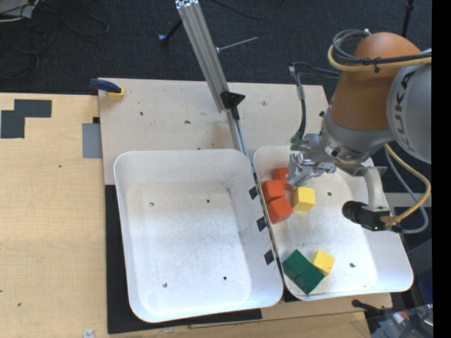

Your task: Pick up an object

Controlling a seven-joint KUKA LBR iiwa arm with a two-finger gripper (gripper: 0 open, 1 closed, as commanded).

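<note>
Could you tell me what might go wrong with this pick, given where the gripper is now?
The gripper hangs over tightly clustered orange blocks and a yellow block, so it may nudge them apart or catch two. The cluster sits against the right bin's left wall, which could block a finger.

Light: even and soft from overhead, moderately bright.
Shadows: faint, short ones under the blocks [294, 204].
Glare: none on the white bins [141, 182].
Background floor [84, 34]: dim, dark.
Sharpness: slightly soft and grainy throughout.

White bins [183, 308] hold orange blocks [276, 199], yellow blocks [305, 198] and green blocks [301, 270].
</note>
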